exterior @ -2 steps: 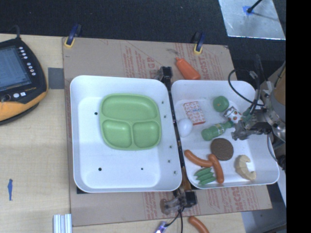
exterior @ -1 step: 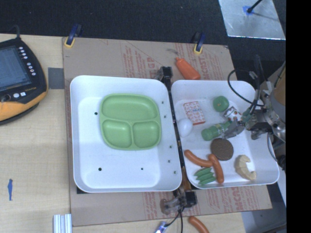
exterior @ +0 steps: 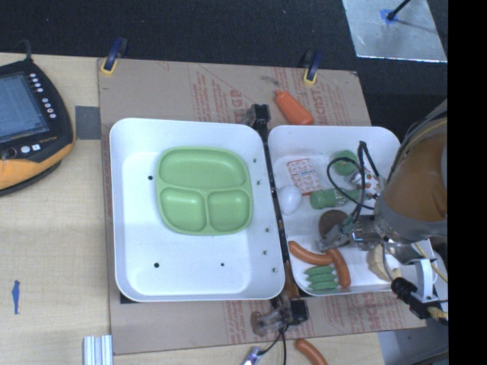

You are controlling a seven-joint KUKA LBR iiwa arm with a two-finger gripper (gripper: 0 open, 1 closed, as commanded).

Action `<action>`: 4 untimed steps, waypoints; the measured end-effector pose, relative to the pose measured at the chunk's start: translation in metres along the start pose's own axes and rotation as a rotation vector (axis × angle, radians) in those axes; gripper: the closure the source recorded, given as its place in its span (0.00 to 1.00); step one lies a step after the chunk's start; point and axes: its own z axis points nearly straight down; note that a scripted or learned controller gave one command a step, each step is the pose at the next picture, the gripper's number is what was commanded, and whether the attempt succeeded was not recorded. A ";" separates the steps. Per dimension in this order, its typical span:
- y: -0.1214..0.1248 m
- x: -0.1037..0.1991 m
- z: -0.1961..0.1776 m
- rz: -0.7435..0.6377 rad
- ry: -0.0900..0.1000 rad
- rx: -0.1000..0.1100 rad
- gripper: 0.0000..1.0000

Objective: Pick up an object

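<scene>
While gripper [exterior: 340, 236] state unclear, brown round object [exterior: 329, 221] lies just beside it.

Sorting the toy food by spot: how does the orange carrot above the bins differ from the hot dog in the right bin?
The carrot lies outside the bins on the cardboard; the hot dog lies inside the right bin. The carrot is short, stubby and brighter orange; the hot dog is longer, thinner and redder. Both lie flat at a slant.
</scene>
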 end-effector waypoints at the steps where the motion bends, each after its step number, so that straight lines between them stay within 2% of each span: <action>1: 0.065 -0.022 0.000 0.004 0.001 -0.002 0.00; 2: 0.123 -0.074 0.000 0.002 0.000 -0.002 0.00; 3: 0.175 -0.074 -0.016 0.003 0.001 0.023 0.00; 4: 0.131 -0.049 -0.082 0.004 0.001 -0.003 0.00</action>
